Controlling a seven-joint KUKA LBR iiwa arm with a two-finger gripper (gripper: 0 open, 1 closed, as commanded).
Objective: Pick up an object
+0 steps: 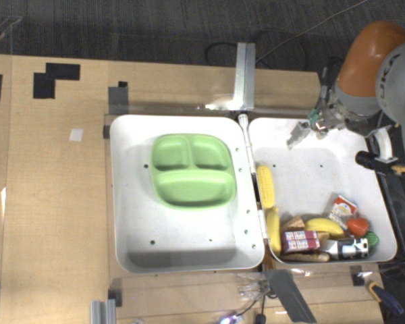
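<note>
While your claw (298,135) hangs high with nothing in it, whether apart or together I cannot tell, go for the banana (324,226) well below it: probably light, stiff plastic, slippery; pinch across its middle.

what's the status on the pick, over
End effector over right bin's far edge, nothing between fingers. Banana, corn untouched in near clutter. Path clear.
</note>
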